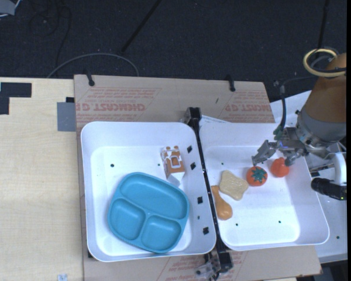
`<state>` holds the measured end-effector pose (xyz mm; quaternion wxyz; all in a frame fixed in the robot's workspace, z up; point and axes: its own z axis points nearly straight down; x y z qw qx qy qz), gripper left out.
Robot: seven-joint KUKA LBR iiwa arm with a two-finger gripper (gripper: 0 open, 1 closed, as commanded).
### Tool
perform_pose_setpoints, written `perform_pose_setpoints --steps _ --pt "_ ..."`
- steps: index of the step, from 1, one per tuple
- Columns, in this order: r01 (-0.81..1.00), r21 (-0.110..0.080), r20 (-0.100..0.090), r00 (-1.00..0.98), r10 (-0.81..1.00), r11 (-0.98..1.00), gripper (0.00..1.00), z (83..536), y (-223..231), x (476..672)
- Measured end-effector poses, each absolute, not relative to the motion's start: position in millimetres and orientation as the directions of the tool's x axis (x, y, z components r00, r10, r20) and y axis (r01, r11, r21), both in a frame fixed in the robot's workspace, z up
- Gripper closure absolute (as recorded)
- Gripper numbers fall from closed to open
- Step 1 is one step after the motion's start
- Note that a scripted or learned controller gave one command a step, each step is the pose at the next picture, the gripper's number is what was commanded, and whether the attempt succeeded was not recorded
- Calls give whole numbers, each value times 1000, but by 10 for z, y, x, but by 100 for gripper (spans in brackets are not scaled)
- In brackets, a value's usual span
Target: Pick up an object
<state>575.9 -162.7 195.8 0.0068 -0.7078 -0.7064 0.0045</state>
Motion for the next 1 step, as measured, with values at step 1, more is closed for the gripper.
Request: perform_pose_setpoints --steps 1 --pt "1000 -3 1 0 1000 0 0 2036 -1628 5789"
